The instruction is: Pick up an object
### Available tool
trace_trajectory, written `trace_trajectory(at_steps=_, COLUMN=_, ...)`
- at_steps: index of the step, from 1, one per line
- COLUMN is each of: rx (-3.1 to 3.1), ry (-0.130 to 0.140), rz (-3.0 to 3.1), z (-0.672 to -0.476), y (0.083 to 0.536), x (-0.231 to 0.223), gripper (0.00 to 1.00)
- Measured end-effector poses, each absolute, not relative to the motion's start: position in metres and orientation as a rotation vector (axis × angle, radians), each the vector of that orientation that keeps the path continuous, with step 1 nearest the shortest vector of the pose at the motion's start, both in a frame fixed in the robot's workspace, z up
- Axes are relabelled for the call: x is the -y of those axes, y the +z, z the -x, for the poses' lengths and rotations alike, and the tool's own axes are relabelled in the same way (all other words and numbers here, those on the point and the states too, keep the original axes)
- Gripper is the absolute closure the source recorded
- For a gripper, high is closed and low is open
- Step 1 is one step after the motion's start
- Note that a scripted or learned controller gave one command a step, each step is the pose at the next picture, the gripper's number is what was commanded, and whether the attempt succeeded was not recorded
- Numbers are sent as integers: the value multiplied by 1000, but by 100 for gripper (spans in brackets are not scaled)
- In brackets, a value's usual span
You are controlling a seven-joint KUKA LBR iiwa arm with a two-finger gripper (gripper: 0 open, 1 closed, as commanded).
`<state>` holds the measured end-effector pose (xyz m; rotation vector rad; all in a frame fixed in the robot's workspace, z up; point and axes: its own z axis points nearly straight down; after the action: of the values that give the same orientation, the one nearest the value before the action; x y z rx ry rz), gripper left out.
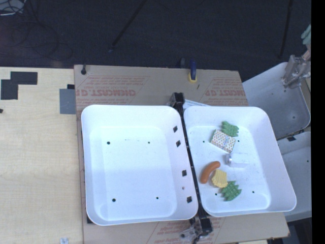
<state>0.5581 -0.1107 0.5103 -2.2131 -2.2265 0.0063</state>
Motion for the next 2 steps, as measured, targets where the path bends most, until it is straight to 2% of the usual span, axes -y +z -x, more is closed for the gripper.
trace_trajectory(at_steps=1, rx=2214, ry=7, rz=2219, z=-472, y=461, x=116, gripper=100)
trace_trajectory(at_steps=2, rx=2227, ry=2, rz=2212, z=-520, y=451, x=55, gripper=100)
